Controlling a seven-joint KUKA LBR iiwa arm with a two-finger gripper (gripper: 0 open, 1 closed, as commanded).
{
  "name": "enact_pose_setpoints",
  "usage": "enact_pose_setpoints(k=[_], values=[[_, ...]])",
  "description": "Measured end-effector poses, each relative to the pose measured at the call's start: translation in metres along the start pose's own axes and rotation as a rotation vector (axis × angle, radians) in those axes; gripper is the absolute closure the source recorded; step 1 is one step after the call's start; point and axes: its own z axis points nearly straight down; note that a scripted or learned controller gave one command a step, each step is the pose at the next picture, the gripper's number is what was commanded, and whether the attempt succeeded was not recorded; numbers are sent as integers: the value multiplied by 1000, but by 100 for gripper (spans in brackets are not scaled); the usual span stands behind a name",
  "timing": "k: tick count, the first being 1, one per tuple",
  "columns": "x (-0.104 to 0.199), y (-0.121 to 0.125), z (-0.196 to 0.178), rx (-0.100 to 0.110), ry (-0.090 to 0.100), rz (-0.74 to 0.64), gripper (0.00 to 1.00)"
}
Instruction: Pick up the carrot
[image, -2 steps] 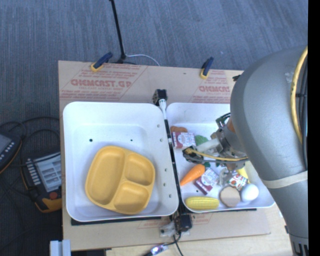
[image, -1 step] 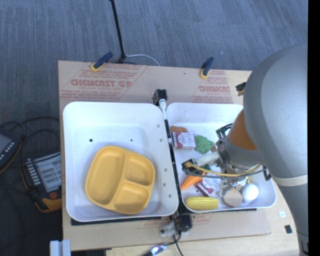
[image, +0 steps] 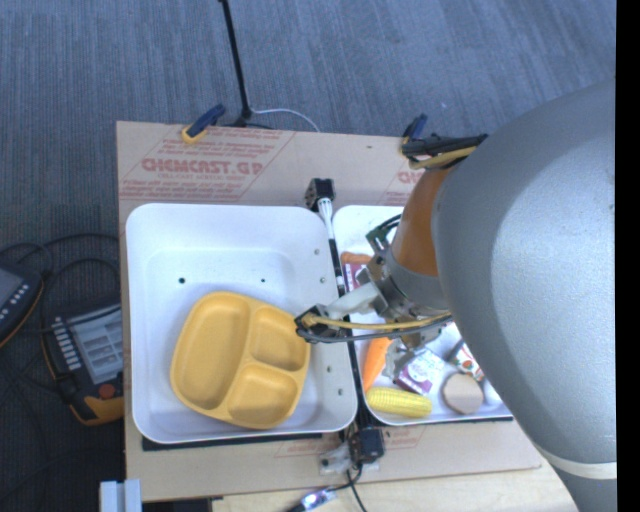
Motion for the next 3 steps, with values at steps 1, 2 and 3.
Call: enact_pose_setpoints(k=[1, 2, 3], values=[[-18, 16, 2, -2, -10, -469, 0], [54, 101, 2, -7, -9, -449, 0], [-24, 36, 3, 1, -11, -528, 0]])
